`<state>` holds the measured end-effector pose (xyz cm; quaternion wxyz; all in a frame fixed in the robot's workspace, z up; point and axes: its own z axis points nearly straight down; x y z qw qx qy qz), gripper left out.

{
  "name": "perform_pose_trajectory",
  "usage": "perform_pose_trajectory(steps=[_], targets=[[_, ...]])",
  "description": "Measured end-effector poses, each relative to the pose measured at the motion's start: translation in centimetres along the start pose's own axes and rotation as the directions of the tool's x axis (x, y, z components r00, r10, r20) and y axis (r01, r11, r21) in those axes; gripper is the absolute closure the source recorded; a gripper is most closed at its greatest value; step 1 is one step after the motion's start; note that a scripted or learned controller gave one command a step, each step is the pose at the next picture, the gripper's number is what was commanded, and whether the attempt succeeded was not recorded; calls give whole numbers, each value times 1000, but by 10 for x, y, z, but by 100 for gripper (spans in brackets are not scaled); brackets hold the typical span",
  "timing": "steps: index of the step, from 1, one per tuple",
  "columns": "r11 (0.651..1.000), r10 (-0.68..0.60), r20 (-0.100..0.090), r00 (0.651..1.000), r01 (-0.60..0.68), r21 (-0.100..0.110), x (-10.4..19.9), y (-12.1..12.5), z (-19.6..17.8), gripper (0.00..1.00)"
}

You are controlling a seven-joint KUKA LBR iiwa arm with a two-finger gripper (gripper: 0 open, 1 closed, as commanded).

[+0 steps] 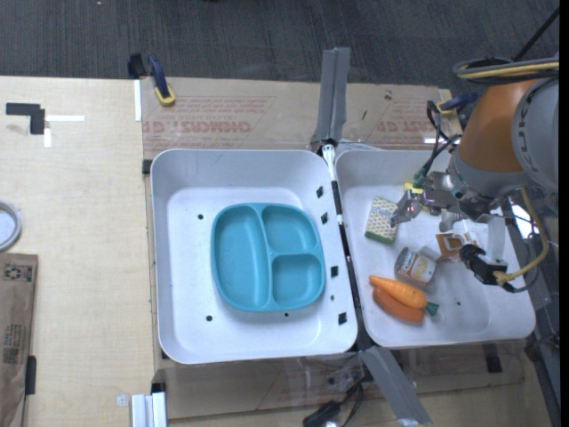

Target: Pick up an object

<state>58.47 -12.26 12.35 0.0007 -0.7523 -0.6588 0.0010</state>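
Tool point(411, 210) low over the right bin point(471, 332), near its back wall; cannot tell whether released or clenched. Nearest target a small flat green-and-white packet point(382, 219) just to the left, almost touching; a short metal can point(415, 266) on its side nearer the front, then two smooth tapered carrots point(400, 296), long axes across the bin. Glossy blue divided plate point(267, 256) alone in the left bin point(169, 265).
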Motion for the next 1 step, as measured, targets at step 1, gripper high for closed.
perform_pose_trajectory(steps=[1], targets=[[999,41,0,999,-41,-8,16,19,27,0]])
